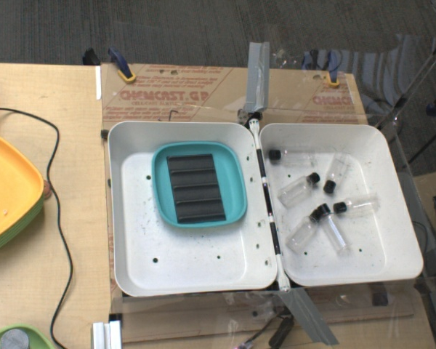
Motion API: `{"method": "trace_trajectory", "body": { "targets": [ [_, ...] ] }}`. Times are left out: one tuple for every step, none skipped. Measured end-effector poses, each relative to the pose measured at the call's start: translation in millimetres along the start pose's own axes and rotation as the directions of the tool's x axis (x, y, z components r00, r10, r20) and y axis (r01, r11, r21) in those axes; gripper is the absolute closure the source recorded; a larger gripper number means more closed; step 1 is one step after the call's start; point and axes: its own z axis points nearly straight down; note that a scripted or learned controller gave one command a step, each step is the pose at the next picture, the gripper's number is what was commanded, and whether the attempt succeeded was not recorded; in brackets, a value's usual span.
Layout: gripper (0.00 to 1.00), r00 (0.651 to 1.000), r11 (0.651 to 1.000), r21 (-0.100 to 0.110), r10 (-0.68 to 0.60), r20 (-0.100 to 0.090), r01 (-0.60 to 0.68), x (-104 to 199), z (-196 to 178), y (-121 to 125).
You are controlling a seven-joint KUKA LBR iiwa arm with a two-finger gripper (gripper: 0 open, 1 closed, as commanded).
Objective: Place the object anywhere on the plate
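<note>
A teal square plate [234, 187] lies in the left bin [131, 217], and a black ribbed block [195, 187] rests on its middle. In the right bin [392, 217] several clear plastic vials with black caps lie scattered: one [298, 189] near the bin's left side, one [336, 171] further back, one [354, 206] to the right, and two [309, 225] crossing near the centre. A loose black cap [274, 154] sits at the back left of that bin.
Yellow and green dishes [7, 195] are stacked at the left edge of the wooden bench, with a black cable [58, 217] running past them. Cardboard [174, 97] and two clamps [122, 65] lie behind the bins.
</note>
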Motion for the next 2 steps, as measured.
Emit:
{"method": "trace_trajectory", "body": {
  "targets": [
    [0.00, 1.000, 1.000, 0.000, -0.006, 0.001, 0.006, -3.5, -0.2, -0.5],
    [0.00, 1.000, 1.000, -0.001, -0.002, -0.001, 0.002, 1.4, -0.2, -0.4]
  ]
}}
